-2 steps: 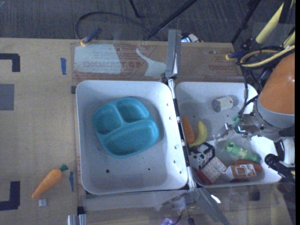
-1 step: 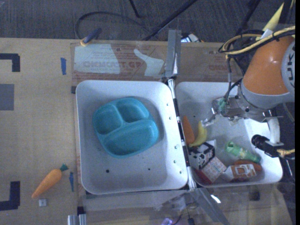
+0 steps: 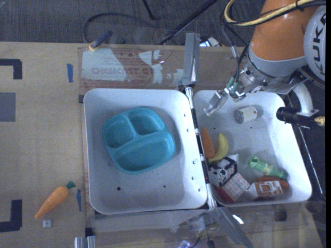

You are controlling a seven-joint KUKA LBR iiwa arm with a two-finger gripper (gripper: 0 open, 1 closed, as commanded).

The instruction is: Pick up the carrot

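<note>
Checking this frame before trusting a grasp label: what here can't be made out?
- Gripper: small and blurred in the camera view; open or shut is unclear.
- Orange item beside the banana: partly behind the bin wall, identity unsure.
- Carton labels: too small to read.

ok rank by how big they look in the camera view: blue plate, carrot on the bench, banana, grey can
1. blue plate, clearly largest
2. carrot
3. banana, close to the carrot in length, so that order is unsure
4. grey can, smallest
</note>
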